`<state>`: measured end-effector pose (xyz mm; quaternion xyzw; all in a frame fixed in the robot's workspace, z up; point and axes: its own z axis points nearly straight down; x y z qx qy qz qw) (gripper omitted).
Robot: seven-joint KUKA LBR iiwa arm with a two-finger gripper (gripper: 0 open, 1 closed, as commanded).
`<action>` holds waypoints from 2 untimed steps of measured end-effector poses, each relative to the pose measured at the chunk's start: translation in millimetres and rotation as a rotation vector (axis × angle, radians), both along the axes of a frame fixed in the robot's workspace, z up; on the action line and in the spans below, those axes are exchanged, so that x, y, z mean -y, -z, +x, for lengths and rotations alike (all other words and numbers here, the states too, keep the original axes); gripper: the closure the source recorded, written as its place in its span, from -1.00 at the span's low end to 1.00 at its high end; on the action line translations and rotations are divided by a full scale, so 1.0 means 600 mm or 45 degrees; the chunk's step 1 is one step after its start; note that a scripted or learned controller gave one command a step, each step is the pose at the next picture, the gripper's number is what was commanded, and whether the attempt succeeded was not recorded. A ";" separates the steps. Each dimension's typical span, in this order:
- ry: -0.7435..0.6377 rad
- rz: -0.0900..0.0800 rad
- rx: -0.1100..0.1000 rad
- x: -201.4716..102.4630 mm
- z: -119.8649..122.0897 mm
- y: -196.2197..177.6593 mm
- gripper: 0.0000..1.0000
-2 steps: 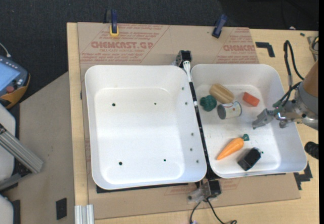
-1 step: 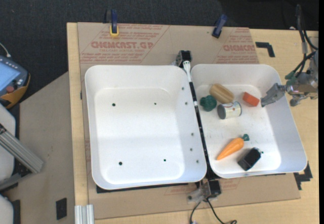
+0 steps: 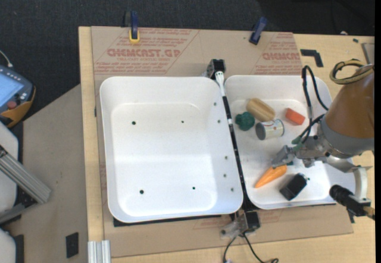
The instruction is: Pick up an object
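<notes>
Five objs sit in the right bin (image 3: 262, 201). Nearest is a black block (image 3: 293, 186), then the orange carrot (image 3: 269, 176) w/ the gripper (image 3: 288, 157) right over its thick end; can't tell its grip state. Carrot prob light, stiff, smooth plastic; tapered, so take it mid-body across the width. Further back: silver cylinder (image 3: 269, 130), green lump (image 3: 244, 120), tan roll (image 3: 261, 108), orange-red block (image 3: 294, 116).

The arm (image 3: 351, 119) runs off the picture's right edge and covers the right bin's (image 3: 262, 199) far right rim, while the tool's (image 3: 290, 156) fingertips are too small to read.
</notes>
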<state>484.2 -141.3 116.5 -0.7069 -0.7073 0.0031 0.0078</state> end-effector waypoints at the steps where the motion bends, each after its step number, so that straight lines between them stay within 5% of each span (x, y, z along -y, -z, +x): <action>1: -0.001 -0.006 0.017 -0.060 -0.009 0.056 -1.00; 2: 0.001 -0.009 0.024 -0.058 -0.007 0.035 1.00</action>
